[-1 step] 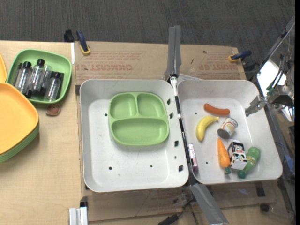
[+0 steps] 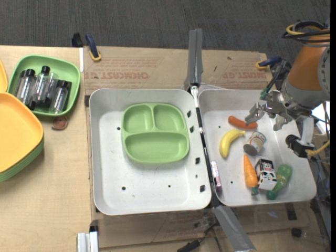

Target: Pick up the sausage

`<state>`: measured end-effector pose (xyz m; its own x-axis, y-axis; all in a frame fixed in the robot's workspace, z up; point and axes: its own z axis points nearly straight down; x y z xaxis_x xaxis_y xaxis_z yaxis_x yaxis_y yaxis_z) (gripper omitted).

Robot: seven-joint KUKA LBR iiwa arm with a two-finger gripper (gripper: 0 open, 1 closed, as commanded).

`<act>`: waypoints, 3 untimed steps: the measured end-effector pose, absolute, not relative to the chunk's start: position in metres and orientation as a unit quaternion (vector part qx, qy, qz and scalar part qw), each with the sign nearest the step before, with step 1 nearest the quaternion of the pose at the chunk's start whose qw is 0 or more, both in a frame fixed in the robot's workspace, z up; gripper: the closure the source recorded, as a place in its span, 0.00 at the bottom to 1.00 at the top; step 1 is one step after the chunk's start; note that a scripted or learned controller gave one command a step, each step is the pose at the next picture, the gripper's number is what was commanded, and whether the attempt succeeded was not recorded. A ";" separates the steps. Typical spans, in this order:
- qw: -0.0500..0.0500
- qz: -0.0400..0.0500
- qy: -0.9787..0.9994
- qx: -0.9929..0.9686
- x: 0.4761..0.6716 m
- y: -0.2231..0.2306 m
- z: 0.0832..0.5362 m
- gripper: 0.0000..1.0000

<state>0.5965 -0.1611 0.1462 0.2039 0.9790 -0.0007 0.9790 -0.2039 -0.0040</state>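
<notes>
right bin, front: green bottle [image 2: 280,178] is lying at the near right corner, touching the milk carton [image 2: 266,173]; carrot [image 2: 250,172] is sitting just left of the carton.
right bin, middle: small can [image 2: 255,141] is lying tipped on its side; banana [image 2: 229,140] is curving just left of it.
sausage: sausage [image 2: 242,122] is resting flat on the floor of the right bin [image 2: 210,109], toward its far side, just above the banana and apart from it.
gripper: gripper [image 2: 256,112] is hanging just right of the sausage's right end, tips near it or possibly touching; contact is too small to call.
claw state: fingers are too blurred against the wrist hardware, so whether they are apart or together cannot be told.
arm: orange band [image 2: 308,67] is showing above the wrist, arm reaching in from the right.
left bin: green divided plate [image 2: 155,132] is sitting in the left bin [image 2: 105,193], well apart from the action.
far left bench: green tray [image 2: 44,85] of small bottles and stacked orange plates [image 2: 18,135] are sitting outside the bins.
progress: approach is looking about done; grasp and lift are not yet done, since the sausage is lying on the bin floor and nothing is showing between the fingers.
left to do: centring over the sausage, closing, lifting clear.
</notes>
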 end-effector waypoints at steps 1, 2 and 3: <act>0.004 0.000 -0.655 -0.755 0.556 -0.204 0.090 0.00; 0.001 0.001 -0.695 -0.719 0.500 -0.131 0.118 0.00; 0.002 0.001 -0.687 -0.726 0.476 -0.113 0.090 0.00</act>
<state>0.4763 -0.1133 0.0905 0.0555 0.9985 0.0006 0.9985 -0.0555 -0.0038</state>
